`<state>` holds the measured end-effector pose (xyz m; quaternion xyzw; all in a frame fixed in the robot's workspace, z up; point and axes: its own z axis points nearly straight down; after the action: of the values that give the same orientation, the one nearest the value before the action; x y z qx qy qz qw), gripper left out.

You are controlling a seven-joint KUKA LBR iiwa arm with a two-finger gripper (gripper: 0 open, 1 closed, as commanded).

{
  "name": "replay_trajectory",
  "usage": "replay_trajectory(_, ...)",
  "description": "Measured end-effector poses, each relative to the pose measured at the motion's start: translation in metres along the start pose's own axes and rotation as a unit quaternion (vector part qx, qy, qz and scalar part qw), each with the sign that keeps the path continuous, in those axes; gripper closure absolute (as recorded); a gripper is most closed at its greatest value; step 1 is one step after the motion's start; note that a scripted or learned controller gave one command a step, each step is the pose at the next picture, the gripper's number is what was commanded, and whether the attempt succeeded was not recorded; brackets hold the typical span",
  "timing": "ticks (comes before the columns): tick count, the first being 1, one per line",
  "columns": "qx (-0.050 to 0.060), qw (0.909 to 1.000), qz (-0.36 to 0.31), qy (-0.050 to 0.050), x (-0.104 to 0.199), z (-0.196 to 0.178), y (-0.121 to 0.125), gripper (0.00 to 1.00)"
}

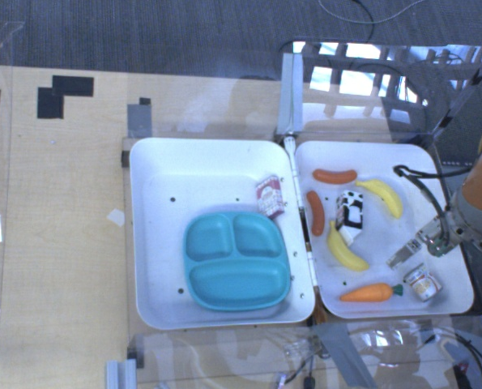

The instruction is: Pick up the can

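1. A carrot [371, 293] lies along the near edge of the right bin [459, 302], its green tip pointing at the can [422, 284], which rests on its side in the bin's near right corner, just beside the carrot.
2. In the left bin [151, 217], a blue divided plate [236, 260] sits toward the near right corner.
3. The gripper [406, 254] hangs just above the can and a little to its left, apart from it; whether its fingers are apart or together cannot be told, and nothing shows between them.
4. The grey arm [477, 209], with its orange band, reaches in over the right bin's right edge.
5. At the right bin's middle, a black-and-white toy cow [351, 212] stands between two bananas [345, 248], one nearer and one toward the far right.
6. One sausage [315, 212] lies along the bin's left edge; another [334, 176] lies near the far edge.
7. A small red-and-white packet [270, 196] rests by the left bin's right edge, beyond the plate.
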<state>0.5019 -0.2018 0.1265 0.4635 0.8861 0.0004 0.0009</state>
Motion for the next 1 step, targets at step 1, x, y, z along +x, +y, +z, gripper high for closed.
replay_trajectory(1, -0.004, 0.9996, -0.028, -0.005, 0.0111, 0.038, -0.0046, 0.0)
